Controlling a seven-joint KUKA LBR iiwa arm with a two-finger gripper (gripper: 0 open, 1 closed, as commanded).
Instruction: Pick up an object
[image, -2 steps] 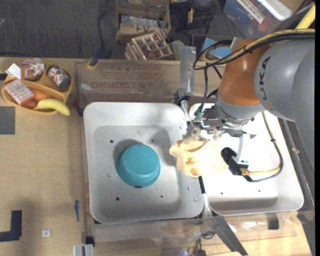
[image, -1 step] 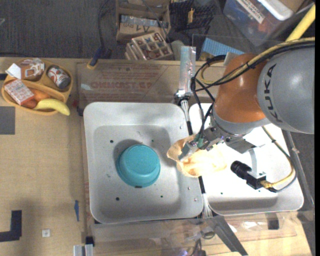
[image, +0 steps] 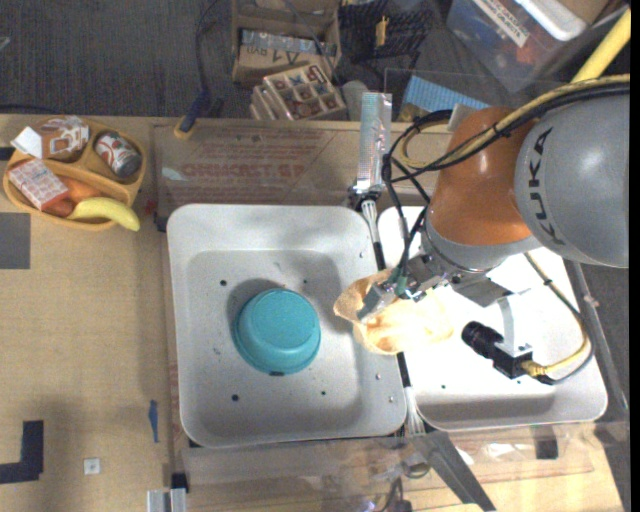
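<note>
A pale tan, floppy object (image: 400, 325) with an orange edge lies across the ridge between the two bins, partly over the left bin (image: 200, 240) and partly over the right bin (image: 570, 400). My gripper (image: 386, 292) comes down from the right onto the object's upper left part. Its fingers are closed with a fold of the tan object between them. A teal bowl (image: 278, 330) sits upside down in the middle of the left bin, a short way left of the gripper.
A long clear-handled tool (image: 371, 150) lies at the back, pointing down at the ridge between the bins. A yellow tray (image: 70, 180) of toy food with a banana sits on the bench at the far left. Boxes stand behind the bench.
</note>
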